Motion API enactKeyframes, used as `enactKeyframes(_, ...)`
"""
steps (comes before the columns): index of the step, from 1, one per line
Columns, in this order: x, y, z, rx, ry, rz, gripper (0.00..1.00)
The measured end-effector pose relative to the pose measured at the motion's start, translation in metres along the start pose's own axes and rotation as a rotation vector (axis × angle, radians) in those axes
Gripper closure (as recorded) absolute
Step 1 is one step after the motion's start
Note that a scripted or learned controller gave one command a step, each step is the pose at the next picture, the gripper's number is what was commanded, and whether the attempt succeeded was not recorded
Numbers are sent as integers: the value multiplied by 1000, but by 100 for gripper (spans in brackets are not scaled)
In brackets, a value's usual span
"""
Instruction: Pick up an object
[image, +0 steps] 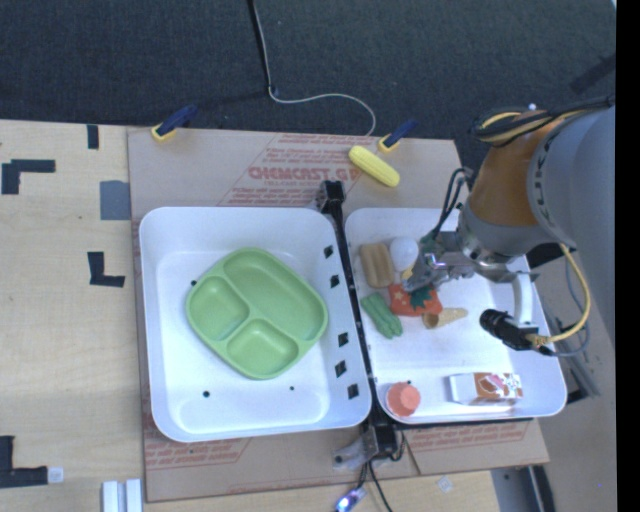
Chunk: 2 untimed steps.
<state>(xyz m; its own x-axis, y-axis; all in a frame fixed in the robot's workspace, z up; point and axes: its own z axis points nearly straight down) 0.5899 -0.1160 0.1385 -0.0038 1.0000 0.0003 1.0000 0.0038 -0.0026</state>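
Hovering over toy pile in right bin (540, 395), grasp not confirmed.
Gripper (425, 275) is seen just above the red toy (408, 299), which lies beside the green toy (382, 314) and just below the tan block (377, 263). Finger state cannot be told; nothing is seen held. Red toy is judged light, rigid plastic, likely slick; it should be taken across its narrow middle, clear of neighbours.

Grey arm (540, 190) reaches in from the right, hand (428, 272) lowered.
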Motion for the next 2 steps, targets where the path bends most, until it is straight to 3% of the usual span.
enactKeyframes(2,1,0,-18,2,1,-2,100)
